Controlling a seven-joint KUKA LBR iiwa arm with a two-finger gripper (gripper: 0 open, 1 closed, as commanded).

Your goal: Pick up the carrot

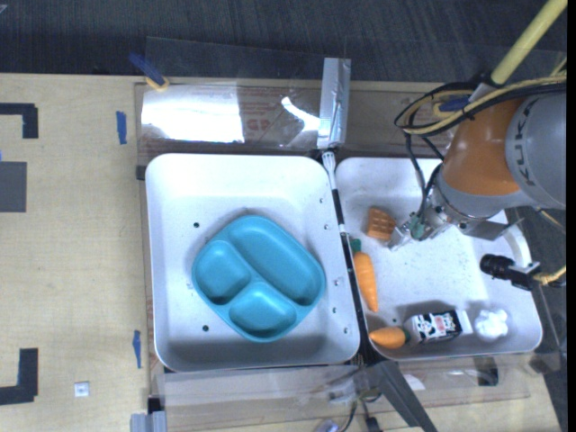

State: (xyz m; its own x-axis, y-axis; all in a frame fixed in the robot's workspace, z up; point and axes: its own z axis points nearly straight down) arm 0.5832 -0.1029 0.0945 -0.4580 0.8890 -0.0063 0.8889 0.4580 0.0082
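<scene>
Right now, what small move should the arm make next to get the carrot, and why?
Probably shift the gripper toward the left wall of the right bin and lower. It hangs beside the waffle-like toy, while the carrot lies against the divider, apart from it.

Dark grey floor (pixel 270 7) runs across the top, w/ a carpet-like texture. Below it, a light wood bench (pixel 67 268) takes up the left side. Black angle marks (pixel 25 120) sit on the wood at upper left & lower left, plus a grey square (pixel 13 187) at the left edge. Bits of blue tape (pixel 121 127) stick near the bench's middle. A clear plastic sheet (pixel 234 115) behind catches bright glare. Lighting is even, from overhead.
</scene>
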